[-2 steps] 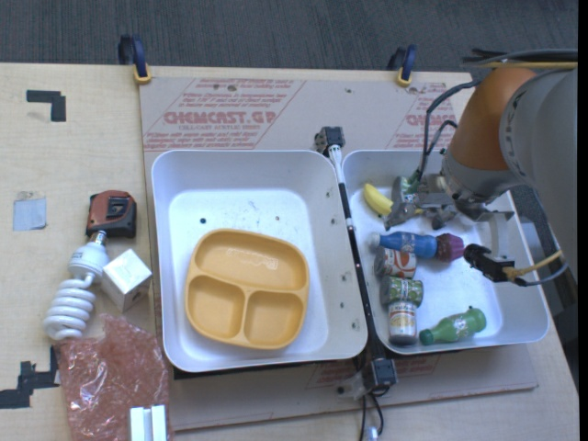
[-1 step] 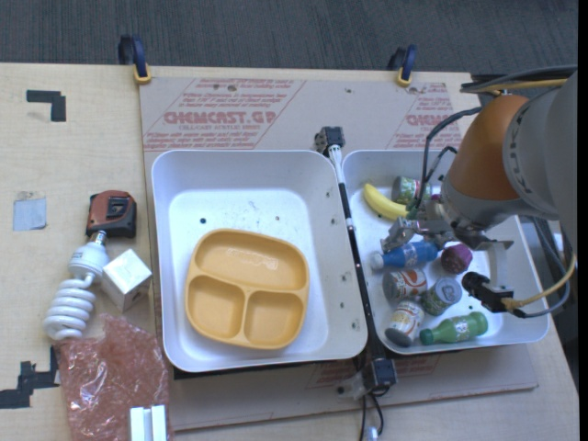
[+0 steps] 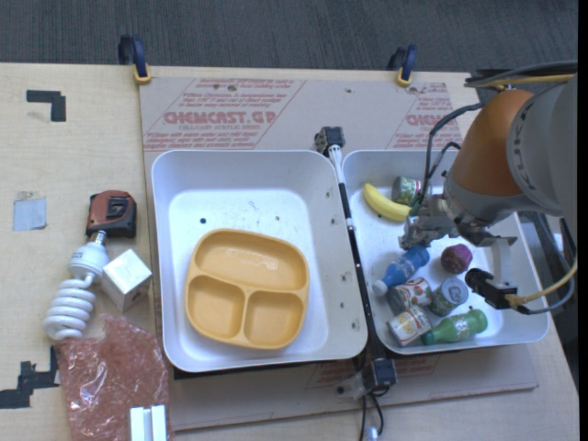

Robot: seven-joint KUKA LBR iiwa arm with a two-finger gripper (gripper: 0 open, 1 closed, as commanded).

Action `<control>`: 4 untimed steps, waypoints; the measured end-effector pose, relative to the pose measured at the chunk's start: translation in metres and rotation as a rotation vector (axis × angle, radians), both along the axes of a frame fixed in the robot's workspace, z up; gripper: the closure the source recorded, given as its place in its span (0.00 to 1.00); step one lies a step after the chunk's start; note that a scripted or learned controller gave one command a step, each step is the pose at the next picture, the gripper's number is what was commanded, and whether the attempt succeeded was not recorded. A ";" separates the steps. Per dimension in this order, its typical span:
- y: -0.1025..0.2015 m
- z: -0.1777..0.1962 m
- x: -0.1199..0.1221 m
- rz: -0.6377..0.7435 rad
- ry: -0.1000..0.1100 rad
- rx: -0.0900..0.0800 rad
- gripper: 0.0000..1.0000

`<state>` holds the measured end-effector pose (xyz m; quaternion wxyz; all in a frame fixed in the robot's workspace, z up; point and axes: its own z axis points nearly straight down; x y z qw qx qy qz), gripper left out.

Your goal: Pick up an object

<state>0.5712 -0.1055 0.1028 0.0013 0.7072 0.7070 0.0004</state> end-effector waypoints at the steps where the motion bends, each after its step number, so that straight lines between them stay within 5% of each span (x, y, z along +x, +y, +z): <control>1: 0.000 0.000 0.000 0.000 0.000 0.000 0.00; 2: -0.001 0.010 0.001 0.001 -0.002 -0.001 1.00; 3: -0.001 0.010 0.001 0.001 -0.002 -0.001 0.00; 4: 0.004 -0.010 -0.018 -0.001 0.002 0.001 0.00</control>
